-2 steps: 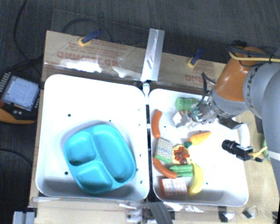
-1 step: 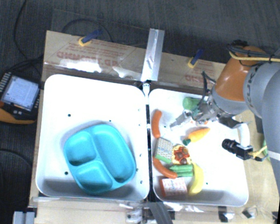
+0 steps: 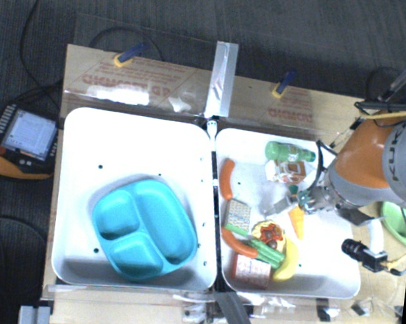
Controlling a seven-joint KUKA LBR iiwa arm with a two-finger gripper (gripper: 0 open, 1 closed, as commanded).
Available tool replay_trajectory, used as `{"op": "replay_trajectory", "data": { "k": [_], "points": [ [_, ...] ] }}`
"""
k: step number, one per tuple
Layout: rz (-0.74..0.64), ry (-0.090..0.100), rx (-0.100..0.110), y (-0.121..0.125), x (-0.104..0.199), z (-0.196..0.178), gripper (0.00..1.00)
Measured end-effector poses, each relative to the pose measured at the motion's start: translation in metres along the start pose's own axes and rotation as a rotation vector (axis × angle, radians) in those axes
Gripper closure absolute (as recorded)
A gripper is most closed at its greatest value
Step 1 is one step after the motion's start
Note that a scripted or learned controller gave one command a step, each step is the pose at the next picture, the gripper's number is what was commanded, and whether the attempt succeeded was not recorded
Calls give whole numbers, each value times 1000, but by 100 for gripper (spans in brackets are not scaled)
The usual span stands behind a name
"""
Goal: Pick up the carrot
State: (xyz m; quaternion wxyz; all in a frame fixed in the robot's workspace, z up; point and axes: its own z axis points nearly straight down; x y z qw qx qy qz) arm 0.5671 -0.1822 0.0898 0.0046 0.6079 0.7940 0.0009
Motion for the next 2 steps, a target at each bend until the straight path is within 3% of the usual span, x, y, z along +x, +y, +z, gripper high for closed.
{"op": "replay_trajectory", "data": {
  "k": [1,2],
  "points": [
    [0,0,-7,3,0,-12,100],
    [-38,6,7,-21,16,-104,100]
  ]
}}
